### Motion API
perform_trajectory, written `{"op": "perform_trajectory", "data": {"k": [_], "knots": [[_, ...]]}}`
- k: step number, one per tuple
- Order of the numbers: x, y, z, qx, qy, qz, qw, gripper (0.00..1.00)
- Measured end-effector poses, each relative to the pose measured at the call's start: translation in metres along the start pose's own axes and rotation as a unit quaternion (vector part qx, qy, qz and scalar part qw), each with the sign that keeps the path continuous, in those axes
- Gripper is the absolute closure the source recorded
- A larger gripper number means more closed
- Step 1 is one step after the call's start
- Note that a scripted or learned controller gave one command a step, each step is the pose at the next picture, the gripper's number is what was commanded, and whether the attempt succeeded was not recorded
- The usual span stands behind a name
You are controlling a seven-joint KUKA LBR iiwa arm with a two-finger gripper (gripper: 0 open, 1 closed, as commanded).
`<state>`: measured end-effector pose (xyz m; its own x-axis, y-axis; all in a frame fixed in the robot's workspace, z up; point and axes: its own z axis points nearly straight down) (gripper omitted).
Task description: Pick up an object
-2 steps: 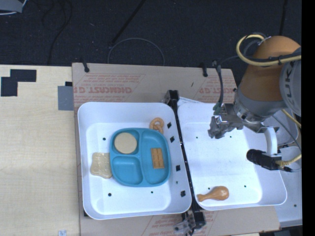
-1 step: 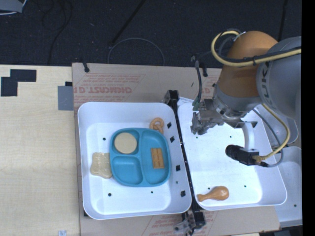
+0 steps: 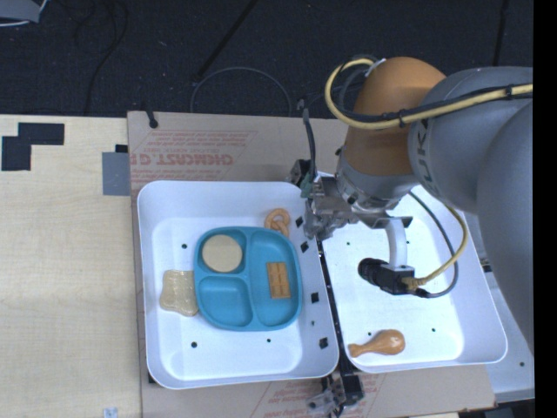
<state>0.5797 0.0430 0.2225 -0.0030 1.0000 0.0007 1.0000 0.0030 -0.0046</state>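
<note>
The gripper (image 3: 324,218) hangs right over the ridge where the two shallow white bins meet, and I can't tell how its fingers stand. Left bin (image 3: 165,355): a glossy blue plastic tray with three compartments (image 3: 248,279) fills the middle, leaving only narrow margins. A round tan disc (image 3: 221,252) sits in its upper-left compartment, a small brown ridged block (image 3: 278,279) in its right one. A pale, lumpy bread-like piece (image 3: 179,292) touches the tray's left edge; a small orange pretzel shape (image 3: 278,221) lies near the bin's top wall. Right bin (image 3: 452,338): open floor, with a smooth orange drumstick-shaped toy (image 3: 379,345) near the bottom wall, long axis roughly left-right, narrow end left.
</note>
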Motion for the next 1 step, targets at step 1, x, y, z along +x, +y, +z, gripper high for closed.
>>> {"op": "perform_trajectory", "data": {"k": [1], "knots": [[0.0561,-0.0048,-0.0095,-0.001,0.001,-0.001,1.0000,1.00]]}}
